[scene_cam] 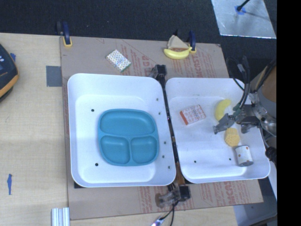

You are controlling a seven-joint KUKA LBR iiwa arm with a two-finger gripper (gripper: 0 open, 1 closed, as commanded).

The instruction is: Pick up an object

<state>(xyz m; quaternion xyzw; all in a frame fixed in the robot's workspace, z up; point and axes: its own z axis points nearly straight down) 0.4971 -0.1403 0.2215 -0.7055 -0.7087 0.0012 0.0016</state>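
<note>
On brown board under both bins, faint red unreadable print

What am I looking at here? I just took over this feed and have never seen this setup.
This is one fixed camera above a bench, looking down at a slant. Two shallow white bins sit side by side. The left bin holds a blue divided plate. The right bin holds a small red-and-white packet, a yellow lemon-like piece, a round yellow cracker-like item and a small grey can. The robot arm reaches in from the right; its hand hangs over the right bin, near the yellow pieces. I see nothing between its fingers. Beyond the bins lie a toy banana and a patterned packet.
</note>
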